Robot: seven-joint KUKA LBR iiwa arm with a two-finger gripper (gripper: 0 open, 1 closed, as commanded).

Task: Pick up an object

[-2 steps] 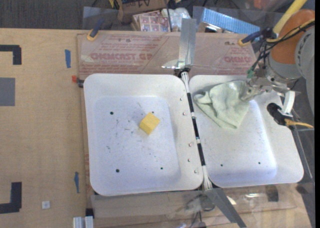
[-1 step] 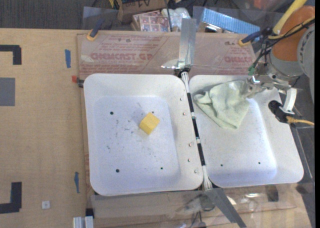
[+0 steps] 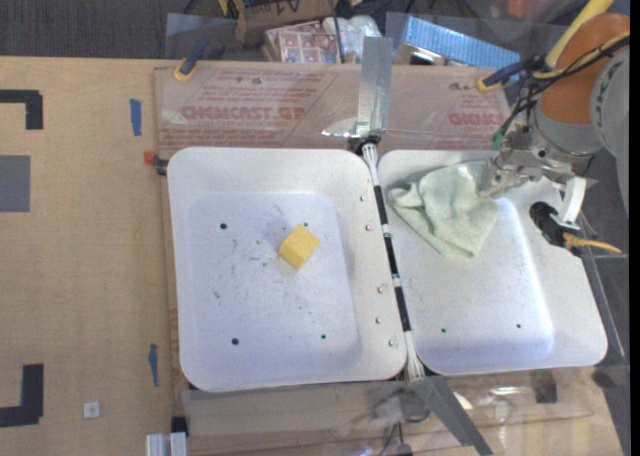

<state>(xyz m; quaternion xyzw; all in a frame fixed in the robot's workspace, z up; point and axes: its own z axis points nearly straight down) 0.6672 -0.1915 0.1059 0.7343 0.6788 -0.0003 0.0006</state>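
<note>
Item: pale green cloth (image 3: 447,212), crumpled in right bin's (image 3: 520,339) far left corner; my gripper (image 3: 497,176) at its right edge; jaw state I cannot tell; step: reach; next, I judge, a firm pinch on a fold.

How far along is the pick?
Done: the tool has reached the right bin and sits at the upper right edge of the pale green cloth. In hand: contact with the cloth looks likely, but a grasp cannot be confirmed, and the cloth lies crumpled on the bin floor. Left: the lift. The yellow block lies untouched in the left bin.
</note>
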